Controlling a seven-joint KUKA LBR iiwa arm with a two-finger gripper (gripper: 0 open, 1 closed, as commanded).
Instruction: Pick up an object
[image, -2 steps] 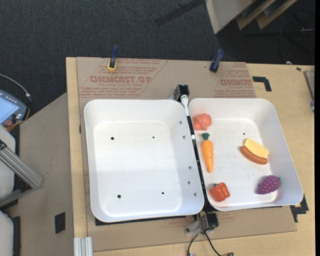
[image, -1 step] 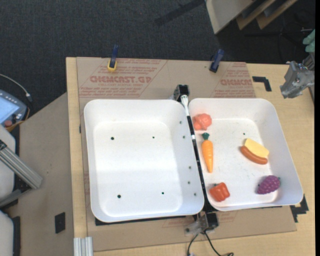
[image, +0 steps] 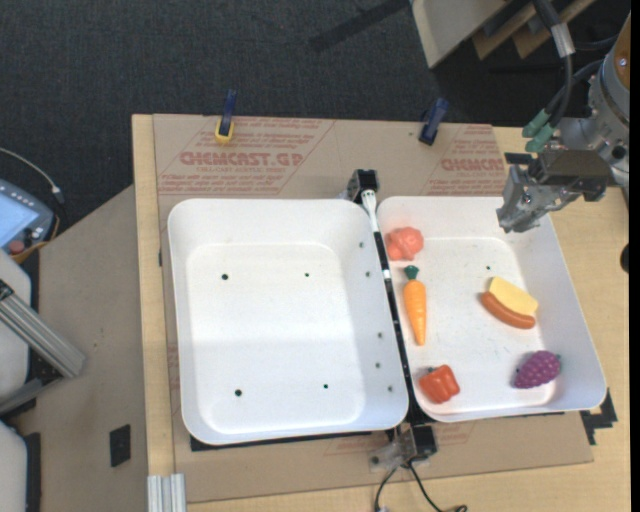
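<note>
**Q:** Where are you hanging just now, and what are you carrying?

**A:** I am hovering my end effector (image: 520, 215) over the far right corner of the right bin (image: 570, 300), near its rim. I am carrying nothing: no object is sitting between the fingers. How far apart they are standing I cannot tell from this slanted view.

**Q:** What is lying within reach?

**A:** Five toy foods are lying in that bin, all on the near side of my end effector. The yellow and orange wedge (image: 511, 302) is sitting closest, just toward the near edge. The pink lump (image: 404, 242) is resting well off to my left, against the divider between the bins, with the carrot (image: 415, 311) lying lengthwise just nearer than it. The red pepper (image: 438, 383) and the purple grapes (image: 537, 369) are waiting farthest from me, along the near rim. The left bin (image: 270, 320) is lying beyond them all, across the counter (image: 300, 150).

**Q:** Which step is in hand?

**A:** By my reckoning, the approach. Nothing is grasped yet, and I am standing above the bin rather than among the objects.

**Q:** And the next move?

**A:** I am judging it calls for choosing one target, likely the wedge since it is nearest, centring over it, then descending with the fingers straddling it before closing.
</note>
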